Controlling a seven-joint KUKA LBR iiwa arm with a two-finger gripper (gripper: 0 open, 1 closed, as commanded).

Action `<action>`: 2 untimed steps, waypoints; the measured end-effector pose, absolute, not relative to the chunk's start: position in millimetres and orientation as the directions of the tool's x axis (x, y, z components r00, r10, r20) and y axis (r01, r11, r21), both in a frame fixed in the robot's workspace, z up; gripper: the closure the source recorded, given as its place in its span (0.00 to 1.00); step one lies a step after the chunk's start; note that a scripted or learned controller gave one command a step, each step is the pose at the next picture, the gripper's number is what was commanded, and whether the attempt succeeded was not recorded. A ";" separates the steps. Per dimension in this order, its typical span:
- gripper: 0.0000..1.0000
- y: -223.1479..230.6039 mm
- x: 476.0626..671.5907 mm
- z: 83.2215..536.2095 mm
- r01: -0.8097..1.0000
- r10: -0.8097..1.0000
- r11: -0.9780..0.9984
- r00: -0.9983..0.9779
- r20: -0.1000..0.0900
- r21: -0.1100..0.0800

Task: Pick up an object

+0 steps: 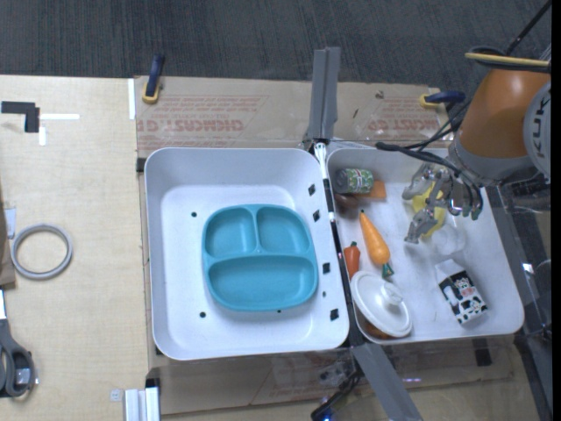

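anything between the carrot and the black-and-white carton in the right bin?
In the camera view the white lid reaches partway into that stretch from below; otherwise bare bin floor between carrot and carton.

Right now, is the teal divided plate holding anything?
Empty: the teal divided plate in the left bin shows bare compartments.

1. You see two white bins side by side on the desk (70, 147); the left bin (166, 261) holds a teal divided plate (260, 258), lying flat near its middle.
2. In the right bin (491, 314) you find an orange carrot (374, 239), a white lid (382, 303) at the front left corner, a black-and-white carton (462, 296), and a green-labelled can (355, 180) at the back.
3. The tool (427, 222) hangs over the right bin, a yellow object (424, 202) just beside it; you cannot tell whether it grips anything.
4. A grey tape ring (39, 251) lies at the desk's left.
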State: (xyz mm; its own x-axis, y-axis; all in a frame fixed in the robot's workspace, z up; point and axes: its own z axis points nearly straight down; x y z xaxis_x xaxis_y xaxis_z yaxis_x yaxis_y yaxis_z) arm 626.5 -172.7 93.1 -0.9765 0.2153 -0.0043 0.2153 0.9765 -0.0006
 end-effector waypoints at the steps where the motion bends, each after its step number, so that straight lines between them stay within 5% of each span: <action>1: 1.00 -172.8 628.1 104.0 0.214 0.214 0.977 -0.977 -0.010 -0.001; 2: 1.00 -116.2 645.1 207.7 0.258 0.258 0.966 -0.966 -0.007 0.001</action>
